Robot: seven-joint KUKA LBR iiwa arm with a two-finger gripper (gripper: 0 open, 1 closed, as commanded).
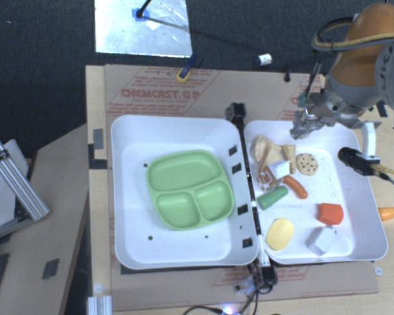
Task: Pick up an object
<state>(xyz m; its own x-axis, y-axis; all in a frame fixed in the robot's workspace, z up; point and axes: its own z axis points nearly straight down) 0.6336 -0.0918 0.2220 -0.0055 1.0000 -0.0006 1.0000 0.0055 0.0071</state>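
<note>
The arm (371, 38) reached in from the right, its orange band high at the upper right corner, and its end effector (302, 126) hung over the far edge of the right bin (364, 235), near that bin's upper left part. Whether its tips were apart or closed could not be told from this angle, and nothing could be seen held in it.

The things to pick lay in the right bin. Nearest the end effector, just below it, sat a heap of tan pieces (268, 151) and a round cookie (306, 164) beside them. Lower came a small orange sausage-shaped piece (295, 187) touching a green one (272, 197). Toward the near side lay a yellow oval piece (280, 233), a red-orange block (330, 213) and, just below that block, a white block (322, 241).

The left bin (128, 149) held a pale green divided plate (189, 188) with three compartments. Both bins stood side by side on a brown sheet (157, 90) on the bench (56, 195). An orange object (391, 212) lay outside the right bin at its right rim.
</note>
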